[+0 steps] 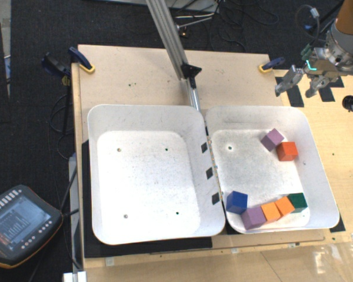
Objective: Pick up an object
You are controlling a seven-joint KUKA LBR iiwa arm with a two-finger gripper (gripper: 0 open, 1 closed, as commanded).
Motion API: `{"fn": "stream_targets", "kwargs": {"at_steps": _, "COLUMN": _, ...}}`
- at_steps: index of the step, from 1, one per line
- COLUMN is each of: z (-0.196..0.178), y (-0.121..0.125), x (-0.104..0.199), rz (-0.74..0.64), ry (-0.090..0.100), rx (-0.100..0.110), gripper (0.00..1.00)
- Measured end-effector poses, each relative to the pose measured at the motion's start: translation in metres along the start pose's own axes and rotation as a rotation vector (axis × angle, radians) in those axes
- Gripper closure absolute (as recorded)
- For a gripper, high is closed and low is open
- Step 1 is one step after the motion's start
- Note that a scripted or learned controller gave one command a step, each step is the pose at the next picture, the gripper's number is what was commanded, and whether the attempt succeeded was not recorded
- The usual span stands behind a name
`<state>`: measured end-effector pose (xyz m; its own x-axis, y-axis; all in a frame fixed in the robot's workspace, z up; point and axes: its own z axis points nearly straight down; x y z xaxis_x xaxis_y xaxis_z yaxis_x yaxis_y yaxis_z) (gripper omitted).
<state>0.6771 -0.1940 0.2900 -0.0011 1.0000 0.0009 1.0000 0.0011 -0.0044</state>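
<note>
Camera view shows the gripper (306,82) raised over the bench beyond the far right corner of the right bin (317,157), its two fingers spread apart with nothing between them and nothing touched. Six blocks are seen in that bin. A purple cube (273,138) and an orange cube (287,151) lie touching in the far right part, nearest the gripper. A blue cube (236,202) sits by the near left wall, and just to its right a row is formed by a second purple cube (253,217), a second orange cube (271,210) and a green cube (296,202), packed against the near rim.

The step in hand is judged to be the approach before any grasp. It would be done best if the blue cube were chosen, since its sides appear free, though the left wall is close. The far pair could be taken only if the fingers were set across free faces, not the touching ones. The near row is best avoided, as little room is left for the fingers. The left bin (100,175) need not be visited.
</note>
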Motion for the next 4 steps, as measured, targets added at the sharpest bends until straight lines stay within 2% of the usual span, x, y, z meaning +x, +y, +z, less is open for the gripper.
{"fn": "stream_targets", "kwargs": {"at_steps": 1, "z": -0.003, "y": 0.001, "x": 0.000, "rz": -0.002, "ry": -0.002, "rx": -0.004, "gripper": 0.00}}
{"fn": "stream_targets", "kwargs": {"at_steps": 3, "z": 0.114, "y": 0.000, "x": -0.011, "rz": 0.002, "ry": -0.001, "rx": 0.001, "gripper": 0.00}}
{"fn": "stream_targets", "kwargs": {"at_steps": 4, "z": 0.159, "y": -0.003, "x": -0.005, "rz": -0.001, "ry": -0.001, "rx": -0.001, "gripper": 0.00}}
